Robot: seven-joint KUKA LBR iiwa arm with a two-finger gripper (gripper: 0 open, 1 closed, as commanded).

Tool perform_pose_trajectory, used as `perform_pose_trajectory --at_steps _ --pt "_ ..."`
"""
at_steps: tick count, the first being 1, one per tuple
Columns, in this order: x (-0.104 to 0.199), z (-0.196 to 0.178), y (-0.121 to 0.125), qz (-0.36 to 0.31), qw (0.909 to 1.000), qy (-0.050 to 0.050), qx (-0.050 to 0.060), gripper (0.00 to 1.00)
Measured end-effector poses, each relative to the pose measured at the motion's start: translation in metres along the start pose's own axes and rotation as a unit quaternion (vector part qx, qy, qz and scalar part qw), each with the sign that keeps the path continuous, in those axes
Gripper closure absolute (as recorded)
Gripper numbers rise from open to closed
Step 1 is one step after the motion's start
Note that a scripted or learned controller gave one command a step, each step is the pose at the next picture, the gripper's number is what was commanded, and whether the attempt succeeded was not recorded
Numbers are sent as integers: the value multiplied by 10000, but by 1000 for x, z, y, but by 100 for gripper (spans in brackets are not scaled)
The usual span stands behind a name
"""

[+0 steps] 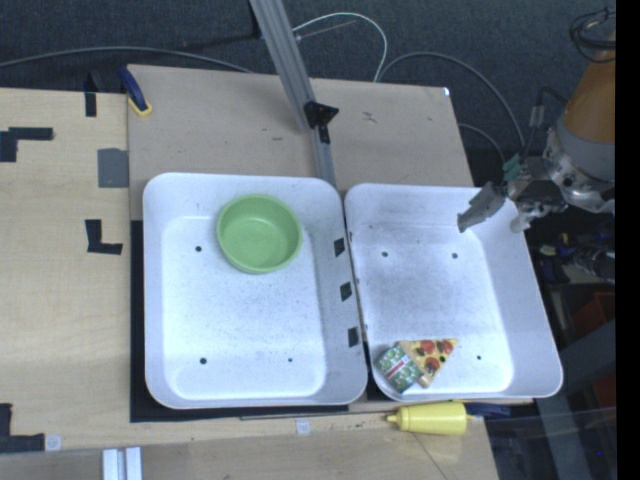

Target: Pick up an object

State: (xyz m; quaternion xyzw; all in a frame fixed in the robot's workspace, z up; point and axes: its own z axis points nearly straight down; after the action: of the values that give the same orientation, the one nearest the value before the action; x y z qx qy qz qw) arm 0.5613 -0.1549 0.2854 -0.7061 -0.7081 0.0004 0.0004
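The KUKA iiwa arm [590,118] enters at the right edge, its rounded casing carrying a broad orange band above a pale grey wrist ring. Below the ring sits a darker, boxy block of metal fittings, with thin dark cables looping around the upper casing. The two-finger gripper [497,206] extends from this block as slim grey fingers [479,211], one tapering to a narrow, angled tip.

A green bowl [259,232] sits upright in the left bin's far part. A small colourful packet [413,360] lies flat at the right bin's near-left corner.
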Motion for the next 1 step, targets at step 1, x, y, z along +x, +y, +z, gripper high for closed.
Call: perform_pose_trajectory --at_steps 1 --pt "0 0 0 2 10000 0 -1 0"
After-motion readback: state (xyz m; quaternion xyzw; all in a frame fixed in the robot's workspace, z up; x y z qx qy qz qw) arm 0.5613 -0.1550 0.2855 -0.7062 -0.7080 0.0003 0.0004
